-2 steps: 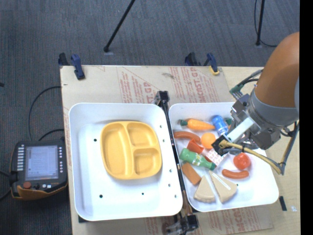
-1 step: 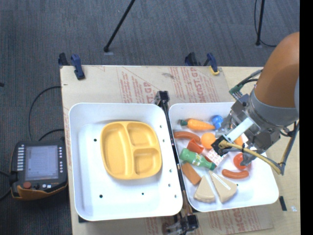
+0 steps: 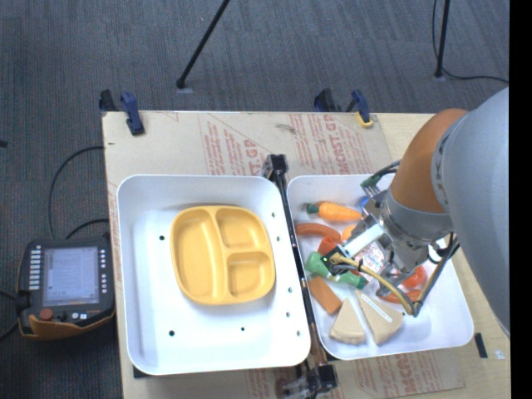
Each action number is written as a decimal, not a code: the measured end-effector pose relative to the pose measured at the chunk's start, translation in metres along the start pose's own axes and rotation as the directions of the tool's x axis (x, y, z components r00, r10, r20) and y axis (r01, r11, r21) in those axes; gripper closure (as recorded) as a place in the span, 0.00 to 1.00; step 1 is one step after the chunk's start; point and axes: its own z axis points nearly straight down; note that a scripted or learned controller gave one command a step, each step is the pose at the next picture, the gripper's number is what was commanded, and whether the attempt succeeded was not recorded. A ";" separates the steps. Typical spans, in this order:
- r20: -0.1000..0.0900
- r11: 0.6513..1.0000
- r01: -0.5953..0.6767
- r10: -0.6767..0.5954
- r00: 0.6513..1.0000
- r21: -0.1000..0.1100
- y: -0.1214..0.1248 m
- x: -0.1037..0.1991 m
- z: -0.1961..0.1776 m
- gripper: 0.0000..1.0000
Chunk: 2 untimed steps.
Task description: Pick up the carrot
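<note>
Two shallow white plastic bins sit side by side on a plywood bench [image 3: 216, 144] with red print on it. The left bin [image 3: 133, 306] has smooth glossy walls and holds a yellow tray [image 3: 223, 253], rounded corners, moulded into three compartments.

The right bin [image 3: 453, 327] is where the clutter is. The carrot [image 3: 337, 211] lies near the top of it: a smooth orange tapered cone with a little green stub at its left end, lying roughly flat and pointing right. Just below it is a curved orange-red strip [image 3: 314, 230], and lower down a green piece [image 3: 320, 264], an orange wedge [image 3: 326, 294] and two tan wedge shapes [image 3: 366, 322] that look like bread or cheese slices.

The arm comes in from the right, grey shell with the orange band, and the gripper [image 3: 366, 252] hangs over the middle of that bin amid loose wires, just below and to the right of the carrot. Can't tell whether it's open or closed, and nothing I can see says it has the carrot.
</note>
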 end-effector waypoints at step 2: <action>-0.005 0.997 0.083 -0.083 0.997 -0.004 0.075 0.041 0.085 1.00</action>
